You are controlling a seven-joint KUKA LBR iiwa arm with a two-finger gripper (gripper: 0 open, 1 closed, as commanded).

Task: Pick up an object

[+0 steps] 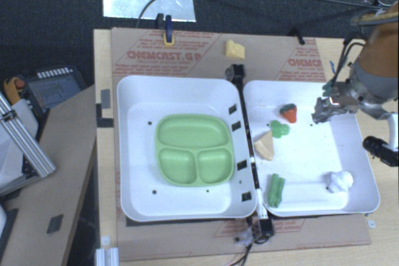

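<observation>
Hovering end effector [321,110], opening indiscernible, at 3 o'clock from strawberry toy [288,112]; risk: descent misses sideways, nudging it toward broccoli toy [280,129].

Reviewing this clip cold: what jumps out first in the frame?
The big green divided tray sits in the middle of the left bin. The right bin holds small scattered items: an orange-red piece near its upper left, a green bundle at its lower left, a white lump at its lower right. The gripper hangs over the right bin's upper right part.
</observation>
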